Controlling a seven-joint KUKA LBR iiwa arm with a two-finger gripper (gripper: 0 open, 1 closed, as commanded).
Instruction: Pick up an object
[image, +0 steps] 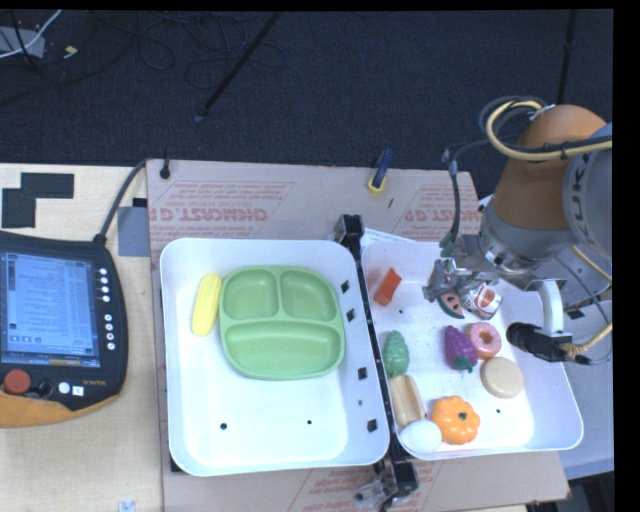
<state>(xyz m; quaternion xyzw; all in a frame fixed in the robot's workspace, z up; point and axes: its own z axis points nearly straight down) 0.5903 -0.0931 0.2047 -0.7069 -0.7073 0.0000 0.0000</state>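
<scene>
The hand (462, 288) hangs over the crowded right bin (560, 425).
Whether it is open or closed cannot be told. Grapes (459, 347), a donut (486, 340) and a pumpkin (455, 420) sit close together, so it might bump one or grab badly.

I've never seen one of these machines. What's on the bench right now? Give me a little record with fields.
Left bin: green divided plate, yellow corn
Right bin: orange block, green vegetable, purple grapes, pink donut, tan round piece, orange pumpkin, white egg, tan roll
Claw: low over the right bin's upper part, above the grapes
Beside bins: control tablet, left
</scene>
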